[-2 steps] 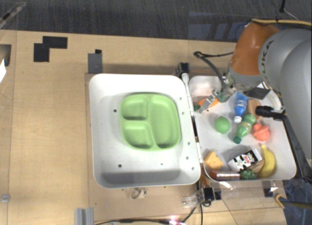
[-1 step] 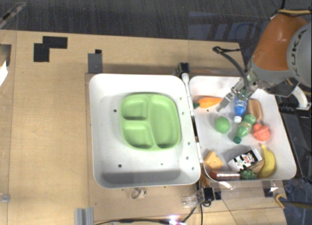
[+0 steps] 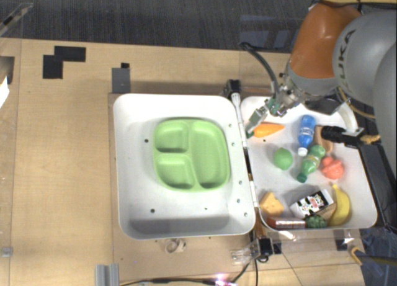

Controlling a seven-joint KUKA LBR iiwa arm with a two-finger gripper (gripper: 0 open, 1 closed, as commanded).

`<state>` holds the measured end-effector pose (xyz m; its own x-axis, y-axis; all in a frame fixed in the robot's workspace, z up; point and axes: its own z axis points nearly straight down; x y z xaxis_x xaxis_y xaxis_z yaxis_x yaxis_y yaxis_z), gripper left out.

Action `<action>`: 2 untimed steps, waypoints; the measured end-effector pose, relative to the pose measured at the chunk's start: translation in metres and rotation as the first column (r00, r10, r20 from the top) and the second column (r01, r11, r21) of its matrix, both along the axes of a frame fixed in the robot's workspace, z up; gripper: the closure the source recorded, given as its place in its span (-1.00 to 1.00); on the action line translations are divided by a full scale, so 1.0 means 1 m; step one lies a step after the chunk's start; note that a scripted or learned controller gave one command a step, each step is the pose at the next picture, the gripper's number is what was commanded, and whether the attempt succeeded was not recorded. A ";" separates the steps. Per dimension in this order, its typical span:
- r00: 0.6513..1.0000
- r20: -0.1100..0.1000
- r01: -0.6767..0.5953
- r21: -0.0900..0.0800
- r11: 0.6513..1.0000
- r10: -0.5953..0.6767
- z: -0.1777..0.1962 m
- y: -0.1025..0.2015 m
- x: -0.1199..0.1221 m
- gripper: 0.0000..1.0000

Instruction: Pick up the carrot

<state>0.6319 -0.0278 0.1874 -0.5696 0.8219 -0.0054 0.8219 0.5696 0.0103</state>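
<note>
Nearest the lens, along the front wall of the right-hand bin (image 3: pixel 372 219), we find a crowded row: a wedge of cheese (image 3: pixel 271 204), a small printed box (image 3: pixel 312 202), a dark green sprig (image 3: pixel 317 221) and a banana (image 3: pixel 340 206). Behind them sit a green ball (image 3: pixel 283 158), a green bottle (image 3: pixel 309 162), a pink lumpy piece (image 3: pixel 332 167) and a blue bottle (image 3: pixel 306 131). In the left-hand bin (image 3: pixel 133 216) lies a green divided tray (image 3: pixel 190 153).

The carrot (image 3: pixel 267 129) rests at the back left corner of the right bin, close to the wall the two bins share. Its orange body runs roughly left to right across the view, green top toward the dividing wall, blunt end toward the blue bottle.

The gripper (image 3: pixel 277 105) hangs just behind and slightly right of the carrot, at the end of the grey arm with its orange band. We cannot make out how its tips stand, and nothing is visibly held; the carrot lies on the bin floor.

The move ahead, as we judge it, turns on a small offset: the carrot lies a little forward and left of the tool, so a short shift that way and a closing line across the short width of the body would suit.
</note>
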 end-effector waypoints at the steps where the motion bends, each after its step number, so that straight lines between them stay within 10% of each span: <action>1: 1.000 -0.001 0.003 -0.002 1.000 -0.003 0.000 -0.002 0.000 -1.00; 2: 1.000 -0.001 0.003 -0.002 1.000 -0.003 0.000 -0.002 0.000 -1.00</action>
<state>0.6316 -0.0302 0.1871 -0.5673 0.8235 -0.0066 0.8234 0.5674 0.0086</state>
